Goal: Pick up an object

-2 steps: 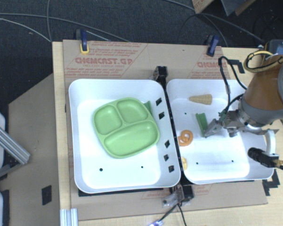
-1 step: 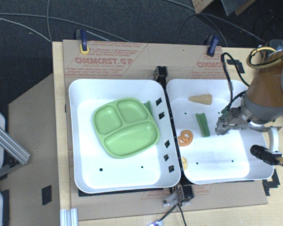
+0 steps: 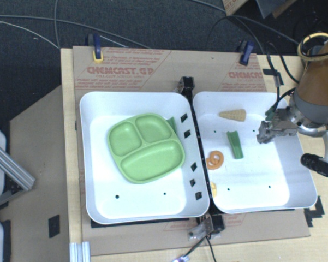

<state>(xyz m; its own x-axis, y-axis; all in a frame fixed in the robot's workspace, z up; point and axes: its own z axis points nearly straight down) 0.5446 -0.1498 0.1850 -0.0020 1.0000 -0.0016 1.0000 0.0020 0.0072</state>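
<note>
Camera view gives you two shallow white bins side by side on a cardboard-covered bench (image 3: 153, 64), with the left bin (image 3: 98, 201) holding a green divided plate (image 3: 146, 147) that sits near its middle, its two small compartments toward 12 o'clock and its large one toward 6 o'clock. Look to the right bin (image 3: 284, 195) for the loose pieces: a tan cone-shaped item (image 3: 232, 114) lies toward 12 o'clock of that bin, a green stick-shaped block (image 3: 234, 144) lies just below it near the centre, and an orange ring (image 3: 215, 160) rests at about 8 o'clock from the block, close to the divider between the bins. A small yellow bit (image 3: 213, 189) sits at the bin's 7 o'clock edge, too small for you to identify. You see the arm (image 3: 315, 86) entering at 3 o'clock, with the gripper (image 3: 264, 134) low over the right bin at about 3 o'clock from the green block and well apart from it. You cannot tell whether its jaws are parted or closed, and nothing is visible between them. Blue clamps (image 3: 97, 47) pin the cardboard at the far edge.
</note>
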